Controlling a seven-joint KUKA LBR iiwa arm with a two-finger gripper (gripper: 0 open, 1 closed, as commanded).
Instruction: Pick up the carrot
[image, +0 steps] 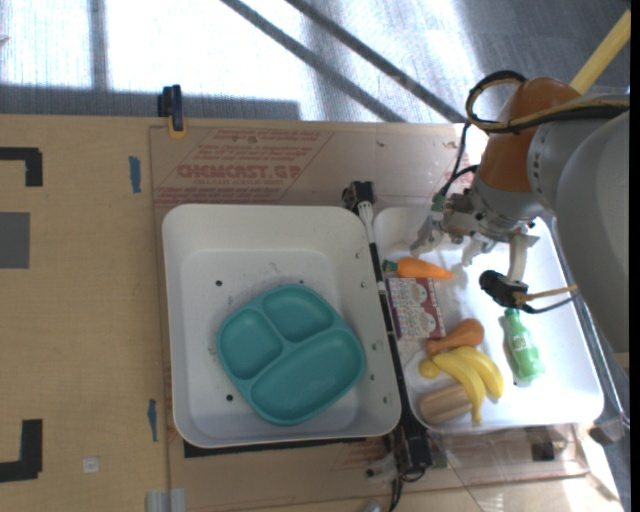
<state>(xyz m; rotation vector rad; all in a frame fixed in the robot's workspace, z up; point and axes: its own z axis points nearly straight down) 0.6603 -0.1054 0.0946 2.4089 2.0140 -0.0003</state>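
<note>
Camera view: grey arm's two-finger gripper (452, 240) above the right shallow white bin (570, 300).
The small orange carrot (424, 268) lies free just below the gripper (jaws apart, nothing between them), beside a pink patterned card (414, 307).

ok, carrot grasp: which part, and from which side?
Grip the carrot mid-body, descending from above, fingers closing across its narrow width. It lies flat, pointing across the right bin, and the patterned packet sits close on its near side, so that finger has little room.
</note>
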